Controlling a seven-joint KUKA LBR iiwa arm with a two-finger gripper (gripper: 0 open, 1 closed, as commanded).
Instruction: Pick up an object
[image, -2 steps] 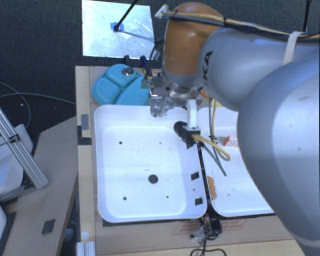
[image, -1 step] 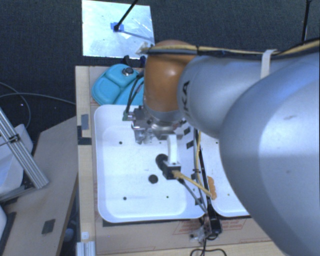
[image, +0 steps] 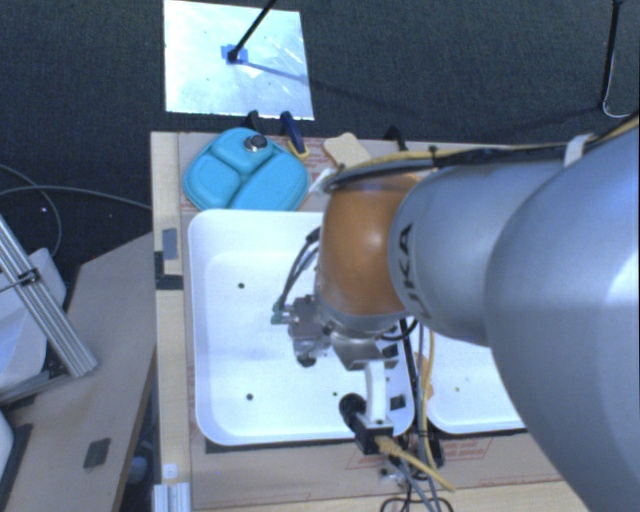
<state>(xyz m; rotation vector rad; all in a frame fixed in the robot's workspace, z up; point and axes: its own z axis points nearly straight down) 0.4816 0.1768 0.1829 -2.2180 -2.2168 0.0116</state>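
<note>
I judge the reach step in hand: end effector (image: 318, 345) low over the left bin (image: 225, 330), finger state indeterminable; next, locate 1 graspable object.

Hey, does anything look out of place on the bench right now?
Yes. A blue container sits outside the left bin, on the bench past its far edge, next to a tan block, so both lie apart from the bins.
</note>
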